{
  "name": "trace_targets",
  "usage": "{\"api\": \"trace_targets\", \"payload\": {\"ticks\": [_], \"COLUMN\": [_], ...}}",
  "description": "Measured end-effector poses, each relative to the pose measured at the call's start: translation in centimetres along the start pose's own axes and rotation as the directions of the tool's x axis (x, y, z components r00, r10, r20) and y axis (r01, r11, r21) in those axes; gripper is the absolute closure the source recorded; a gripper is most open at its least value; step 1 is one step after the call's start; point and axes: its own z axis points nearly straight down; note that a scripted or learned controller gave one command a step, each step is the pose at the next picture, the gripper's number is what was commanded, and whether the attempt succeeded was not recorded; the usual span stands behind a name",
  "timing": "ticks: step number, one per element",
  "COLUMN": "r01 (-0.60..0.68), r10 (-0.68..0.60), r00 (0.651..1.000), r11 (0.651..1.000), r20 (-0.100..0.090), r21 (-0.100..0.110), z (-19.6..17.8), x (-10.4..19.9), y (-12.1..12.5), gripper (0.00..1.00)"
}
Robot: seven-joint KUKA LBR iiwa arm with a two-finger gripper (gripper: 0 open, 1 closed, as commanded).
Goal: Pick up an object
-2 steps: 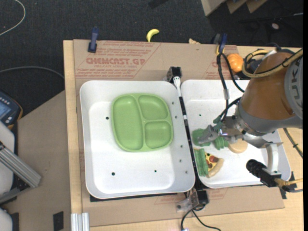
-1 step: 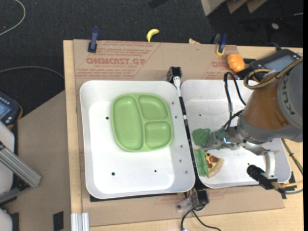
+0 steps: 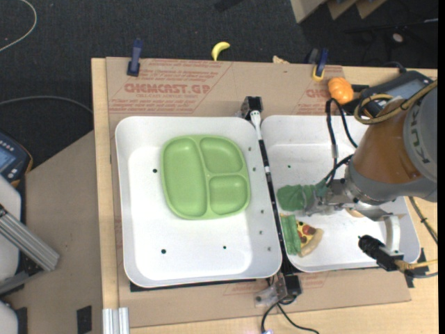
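In the left bin (image 3: 139, 207) lies a light green divided plate (image 3: 205, 176). In the right bin (image 3: 306, 145), a dark green soft object (image 3: 295, 197) rests near the left wall. Just below it lie a toy pizza slice (image 3: 307, 236) and a thin green piece (image 3: 286, 234) along the wall. My gripper (image 3: 321, 200) reaches in from the right, low over the bin, its tip right against the dark green object's right side. The grey and orange wrist hides the contact point.
An orange ball-like toy (image 3: 339, 89) sits on the bench behind the right bin. A small yellow banana (image 3: 220, 49) lies at the board's far edge, and blue clamps (image 3: 134, 58) hold the board. The divider between the bins runs close to the green object.
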Motion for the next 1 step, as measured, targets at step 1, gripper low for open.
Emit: {"api": "trace_targets", "payload": {"ticks": [1], "r01": [0.007], "r10": [-0.007], "r00": [1.0], "r11": [1.0], "r20": [0.002], "r21": [-0.014], "z": [-9.64], "x": [1.89], "y": [6.15], "gripper": [1.0]}}
